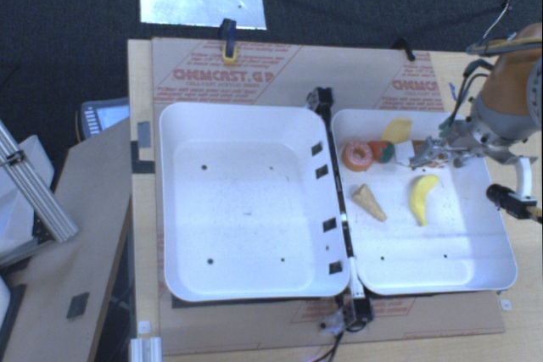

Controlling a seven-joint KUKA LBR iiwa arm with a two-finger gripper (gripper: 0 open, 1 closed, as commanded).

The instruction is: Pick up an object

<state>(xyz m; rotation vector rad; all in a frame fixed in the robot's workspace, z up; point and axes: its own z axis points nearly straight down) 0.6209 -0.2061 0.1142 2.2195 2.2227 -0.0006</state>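
The right bin (475, 267) holds several toy foods. An orange ring (357, 154) lies at its upper left, touching a small red and green piece (384, 152). A pale yellow piece (396, 130) sits just behind them. A yellow banana (422, 197) lies in the middle and a tan cone (369, 203) to its left. My gripper (427, 154) hangs low over the bin's upper middle, just above the banana's top end and right of the red piece. I see nothing held in it.
The left bin (246, 199) stands beside the right one, with black clips (327, 174) along the shared wall. The arm's grey and orange wrist (509, 97) leans in over the right bin's far right corner. A cardboard sheet (254, 76) lies under both bins.
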